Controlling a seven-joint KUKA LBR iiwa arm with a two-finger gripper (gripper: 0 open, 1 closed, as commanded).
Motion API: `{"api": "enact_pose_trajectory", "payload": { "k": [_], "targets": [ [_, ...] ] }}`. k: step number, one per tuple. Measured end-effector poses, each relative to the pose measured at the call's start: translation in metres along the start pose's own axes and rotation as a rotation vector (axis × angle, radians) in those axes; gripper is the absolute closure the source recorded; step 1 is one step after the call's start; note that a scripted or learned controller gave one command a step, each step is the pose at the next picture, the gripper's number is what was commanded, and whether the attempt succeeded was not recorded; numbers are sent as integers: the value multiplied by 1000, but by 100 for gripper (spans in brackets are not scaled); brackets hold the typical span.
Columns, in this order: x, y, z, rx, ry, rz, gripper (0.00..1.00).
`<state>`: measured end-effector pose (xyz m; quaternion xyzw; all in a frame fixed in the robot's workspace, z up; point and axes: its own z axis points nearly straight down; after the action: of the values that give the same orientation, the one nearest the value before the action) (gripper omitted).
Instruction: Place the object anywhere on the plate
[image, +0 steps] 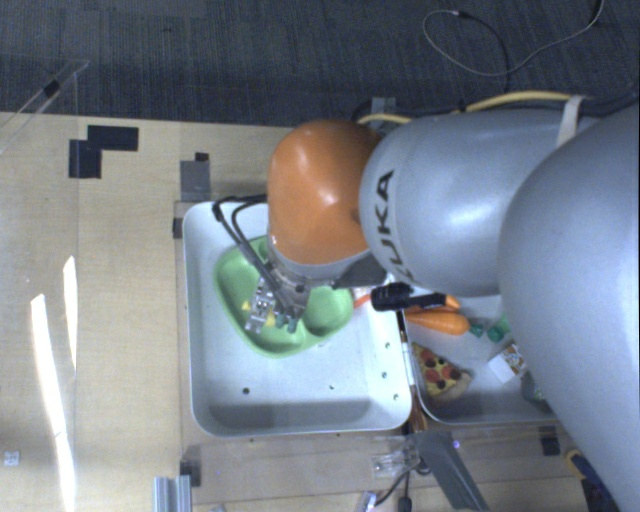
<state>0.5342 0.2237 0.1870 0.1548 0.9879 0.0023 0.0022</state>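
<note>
Directly under the tool (272, 312) sits the green plate (237, 285); finger state unreadable, release step looks next.

Light green plate (236, 290) lies in the white bin (300, 405); beside it, an orange carrot (440, 322) and a red-dotted pizza slice (442, 372).

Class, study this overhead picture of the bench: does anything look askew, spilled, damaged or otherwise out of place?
Nothing stands out. The light green plastic plate lies flat in the left white bin beneath the gripper. The orange carrot-shaped toy and small pizza-slice toy lie in the right bin.
</note>
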Motion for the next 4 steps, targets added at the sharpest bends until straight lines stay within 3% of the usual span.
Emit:
{"api": "enact_pose_trajectory", "payload": {
  "k": [1, 2, 3, 4],
  "targets": [
    [-54, -166, -75, 1, -6, -247, 100],
    [-72, -89, -35, 0, -2, -436, 100],
    [-53, -66, -24, 0, -3, -525, 100],
    [-54, -64, -37, -6, -11, -520, 100]
  ]
}}
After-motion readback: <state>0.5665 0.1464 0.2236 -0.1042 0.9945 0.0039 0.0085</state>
